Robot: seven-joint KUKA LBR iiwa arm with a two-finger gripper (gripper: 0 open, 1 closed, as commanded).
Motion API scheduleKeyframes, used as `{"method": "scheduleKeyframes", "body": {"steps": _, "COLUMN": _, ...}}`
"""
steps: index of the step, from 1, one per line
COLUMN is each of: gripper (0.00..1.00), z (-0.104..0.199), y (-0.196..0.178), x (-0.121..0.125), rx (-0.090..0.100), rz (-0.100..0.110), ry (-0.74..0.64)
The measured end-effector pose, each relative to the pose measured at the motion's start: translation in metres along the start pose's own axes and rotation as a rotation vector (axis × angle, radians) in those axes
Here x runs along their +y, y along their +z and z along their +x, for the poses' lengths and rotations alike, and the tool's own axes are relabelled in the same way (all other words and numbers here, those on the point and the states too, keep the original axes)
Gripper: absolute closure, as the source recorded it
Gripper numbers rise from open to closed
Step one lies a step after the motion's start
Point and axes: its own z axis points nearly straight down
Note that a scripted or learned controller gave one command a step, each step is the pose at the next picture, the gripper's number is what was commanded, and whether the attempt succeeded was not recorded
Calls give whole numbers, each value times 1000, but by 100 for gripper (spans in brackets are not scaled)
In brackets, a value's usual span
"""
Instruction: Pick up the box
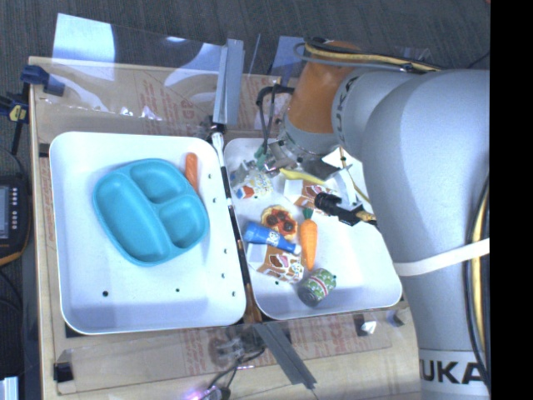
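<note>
On the wooden bench [150, 348] over dark carpet [166, 7], two white bins [125, 307]; tool [268, 158] state impossible to tell.

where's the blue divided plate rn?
The blue divided plastic plate lies flat in the left white bin, towards its upper half. A small orange carrot lies against its upper right edge, near the wall between the bins.

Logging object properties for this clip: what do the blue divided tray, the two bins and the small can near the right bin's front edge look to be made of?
Blue divided tray: likely molded plastic, matte, with rounded compartment walls and even color. Left bin and right bin: probably smooth white plastic, with a soft sheen and rounded rims. Can: seemingly metal under a printed label, though too small to be sure.
</note>
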Motion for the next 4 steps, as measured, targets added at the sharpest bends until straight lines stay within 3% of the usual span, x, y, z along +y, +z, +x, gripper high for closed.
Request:
{"method": "scheduleKeyframes", "body": {"steps": 1, "gripper": 100, "z": 0, "y": -12, "x": 1, "rx": 0, "rz": -1, "ry": -2}}
{"method": "scheduleKeyframes", "body": {"steps": 2, "gripper": 0, "z": 0, "y": -12, "x": 1, "rx": 0, "rz": -1, "ry": -2}}
{"method": "scheduleKeyframes", "body": {"steps": 3, "gripper": 0, "z": -14, "y": -1, "x": -13, "rx": 0, "rz": -3, "ry": -57}}
{"method": "scheduleKeyframes", "body": {"steps": 4, "gripper": 100, "z": -14, "y": -13, "x": -12, "rx": -2, "rz": -4, "ry": -60}}
